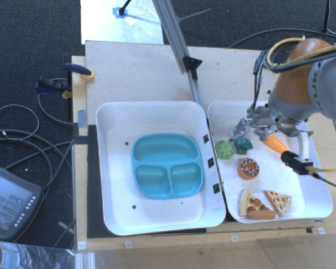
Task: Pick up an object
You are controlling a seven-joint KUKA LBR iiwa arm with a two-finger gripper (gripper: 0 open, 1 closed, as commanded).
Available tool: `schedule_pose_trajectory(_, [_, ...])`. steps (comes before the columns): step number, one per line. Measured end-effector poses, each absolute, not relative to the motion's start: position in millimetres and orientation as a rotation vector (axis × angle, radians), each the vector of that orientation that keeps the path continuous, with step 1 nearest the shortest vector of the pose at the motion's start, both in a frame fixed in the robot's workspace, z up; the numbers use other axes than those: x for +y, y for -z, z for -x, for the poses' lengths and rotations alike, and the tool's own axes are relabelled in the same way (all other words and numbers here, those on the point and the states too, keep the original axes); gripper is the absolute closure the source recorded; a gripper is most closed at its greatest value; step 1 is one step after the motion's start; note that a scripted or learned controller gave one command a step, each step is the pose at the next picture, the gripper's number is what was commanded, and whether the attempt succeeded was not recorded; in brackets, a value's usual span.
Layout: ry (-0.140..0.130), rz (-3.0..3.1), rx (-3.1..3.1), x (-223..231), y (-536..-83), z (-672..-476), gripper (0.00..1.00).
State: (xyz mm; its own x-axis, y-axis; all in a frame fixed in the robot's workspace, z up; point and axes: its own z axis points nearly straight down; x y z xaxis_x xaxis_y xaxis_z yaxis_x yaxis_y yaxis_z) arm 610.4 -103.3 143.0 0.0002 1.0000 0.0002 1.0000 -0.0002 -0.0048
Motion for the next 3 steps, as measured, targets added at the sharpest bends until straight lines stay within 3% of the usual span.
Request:
schedule_pose_trajectory(1, [0.007,2.224,-2.222,-103,-95,-612.7,0.0])
schedule_pose_trajectory(2, [0.013,2.229,-2.227,-104,-109,-614.8,1.0])
schedule_pose_trajectory(3, [0.007,2.217,-2.232,-96,-156,-617.8,1.0])
